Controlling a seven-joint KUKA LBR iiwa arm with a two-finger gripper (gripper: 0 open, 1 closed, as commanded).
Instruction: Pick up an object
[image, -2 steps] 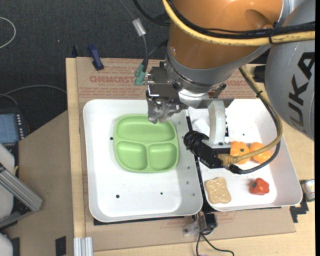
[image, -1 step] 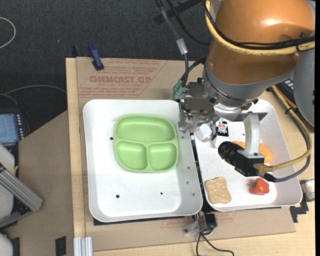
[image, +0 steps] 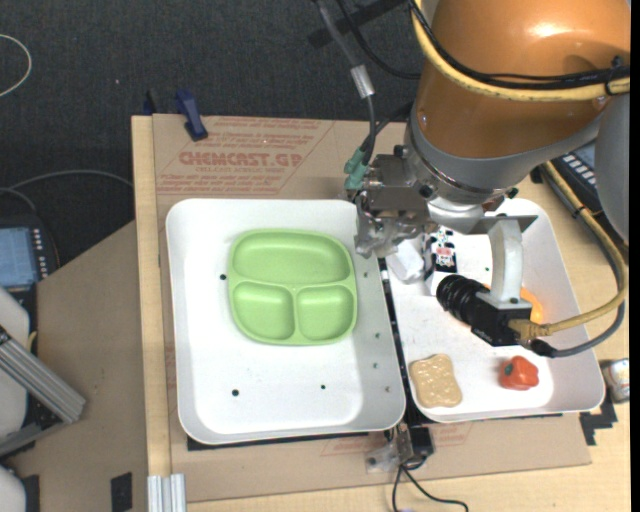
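A: What lay farthest to the left of the gripper (image: 385, 235)?

B: The left bin (image: 190, 330) held a green divided plate (image: 293, 287), flat and well apart from the gripper. It looked like a place for receiving things, so the arm had no reason to go there.

A: And the gripper itself?

B: It hung low at the back of the right bin (image: 570, 300), close to the wall between the two bins. How far it was open, one cannot tell; the wrist covered it, and nothing was visibly held. A small white object (image: 405, 263) lay just beside it, on its right, probably the target.

A: What else lay to its right?

B: A small black-and-white item (image: 443, 252), then a tan flat piece (image: 436, 381) near the front, and a red-orange object (image: 519, 373) further right. They lay loose and apart, perhaps so that each could be taken alone.
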